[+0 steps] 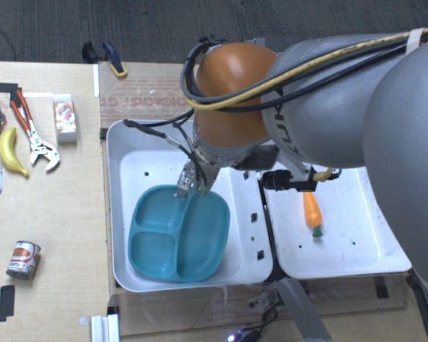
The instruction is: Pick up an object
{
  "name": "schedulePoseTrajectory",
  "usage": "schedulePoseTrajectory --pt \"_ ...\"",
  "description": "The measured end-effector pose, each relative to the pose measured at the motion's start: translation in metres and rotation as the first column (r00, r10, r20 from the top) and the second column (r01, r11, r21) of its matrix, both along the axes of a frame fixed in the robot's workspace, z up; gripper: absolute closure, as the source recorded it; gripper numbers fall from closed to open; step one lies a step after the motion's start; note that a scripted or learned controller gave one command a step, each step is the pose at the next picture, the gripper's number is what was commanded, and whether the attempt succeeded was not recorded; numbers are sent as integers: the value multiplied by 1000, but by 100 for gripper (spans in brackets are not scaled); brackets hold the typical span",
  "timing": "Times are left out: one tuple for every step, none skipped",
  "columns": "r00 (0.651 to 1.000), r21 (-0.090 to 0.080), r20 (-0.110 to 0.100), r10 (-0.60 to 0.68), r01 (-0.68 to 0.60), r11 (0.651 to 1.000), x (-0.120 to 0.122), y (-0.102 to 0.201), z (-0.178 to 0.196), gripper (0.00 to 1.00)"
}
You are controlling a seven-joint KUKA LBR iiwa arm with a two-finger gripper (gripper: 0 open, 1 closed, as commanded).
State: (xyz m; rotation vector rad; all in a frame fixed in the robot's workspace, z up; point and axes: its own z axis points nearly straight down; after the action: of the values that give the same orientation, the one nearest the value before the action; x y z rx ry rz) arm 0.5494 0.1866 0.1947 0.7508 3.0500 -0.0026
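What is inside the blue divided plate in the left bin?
The blue divided plate shows bare compartments. The gripper meets its top rim, and the arm hides the bin area just behind it.

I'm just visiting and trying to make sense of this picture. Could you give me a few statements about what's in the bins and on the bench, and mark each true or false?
1. A blue divided plate lies in the left bin. True.
2. The carrot lies in the same bin as the plate. False: it lies in the right bin.
3. The robot's hand is above the plate's upper rim. True.
4. A banana lies on the bench left of the bins. True.
5. The small can stands inside the left bin. False: it is on the bench, outside both bins.
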Motion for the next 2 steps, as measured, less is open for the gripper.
schedulePoseTrajectory --pt "865 -4 -2 -502 502 865 36 -15 244 100" --pt "987 -3 -6 -162 162 987 -28 21 103 100"
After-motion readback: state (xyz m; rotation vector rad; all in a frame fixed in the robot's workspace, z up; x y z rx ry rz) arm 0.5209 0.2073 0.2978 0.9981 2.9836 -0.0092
